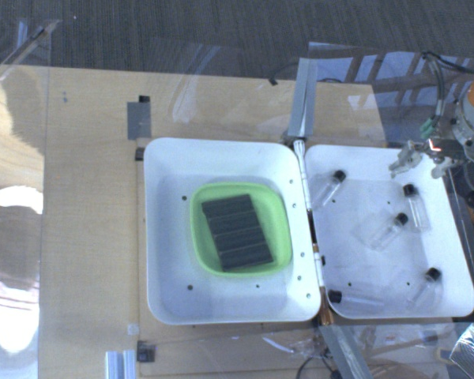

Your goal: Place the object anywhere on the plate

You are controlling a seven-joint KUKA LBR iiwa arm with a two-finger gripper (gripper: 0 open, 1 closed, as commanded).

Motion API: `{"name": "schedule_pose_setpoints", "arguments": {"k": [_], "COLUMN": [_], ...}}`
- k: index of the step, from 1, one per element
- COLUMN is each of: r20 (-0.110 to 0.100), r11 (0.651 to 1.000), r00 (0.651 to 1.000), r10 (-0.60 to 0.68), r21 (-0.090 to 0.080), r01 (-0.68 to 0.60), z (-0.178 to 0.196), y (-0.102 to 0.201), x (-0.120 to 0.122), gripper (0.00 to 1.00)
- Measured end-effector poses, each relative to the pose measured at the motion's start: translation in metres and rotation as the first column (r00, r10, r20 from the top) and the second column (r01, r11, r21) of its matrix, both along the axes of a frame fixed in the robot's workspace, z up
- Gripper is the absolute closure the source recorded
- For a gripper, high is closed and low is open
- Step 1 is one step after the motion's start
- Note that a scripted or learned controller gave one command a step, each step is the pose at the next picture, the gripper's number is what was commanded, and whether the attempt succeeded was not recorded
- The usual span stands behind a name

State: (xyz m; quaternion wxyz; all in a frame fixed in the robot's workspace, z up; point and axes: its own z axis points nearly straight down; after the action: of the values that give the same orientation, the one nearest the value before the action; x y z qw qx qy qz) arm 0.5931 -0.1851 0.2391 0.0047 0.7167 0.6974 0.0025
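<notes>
Gripper: my gripper (420, 158) is hovering over the right bin's (450, 294) far corner; I cannot tell its state.
Object: clear vials (413, 204) with black caps are lying scattered in that bin.
Plate: the green plate (280, 215) is sitting in the left bin (162, 212), carrying a dark ribbed block (236, 232), waiting to receive.

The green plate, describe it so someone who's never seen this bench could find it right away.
Two shallow white bins sit side by side on the wooden bench; look in the left bin. The green plate lies near its middle, a rounded square with a dark ridged block on it. It is the one bright green thing; the right bin holds small clear vials with black caps.
</notes>
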Motion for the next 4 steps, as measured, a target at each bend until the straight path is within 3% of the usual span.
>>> {"name": "schedule_pose_setpoints", "arguments": {"k": [1,2,3,4], "r20": [0.003,-0.003,0.004,0.002], "r11": [0.998,1.0,0.995,0.977], "r00": [0.998,1.0,0.995,0.977], "r10": [0.062,0.016,-0.103,-0.215], "r21": [-0.002,0.0,-0.001,0.001], "r01": [-0.062,-0.016,0.103,0.215], "z": [0.135,0.076,0.199,0.198], "y": [-0.015,-0.02,-0.016,-0.014], "x": [-0.033,-0.035,-0.056,-0.014], "gripper": [0.0,0.0,0.0,0.0]}}
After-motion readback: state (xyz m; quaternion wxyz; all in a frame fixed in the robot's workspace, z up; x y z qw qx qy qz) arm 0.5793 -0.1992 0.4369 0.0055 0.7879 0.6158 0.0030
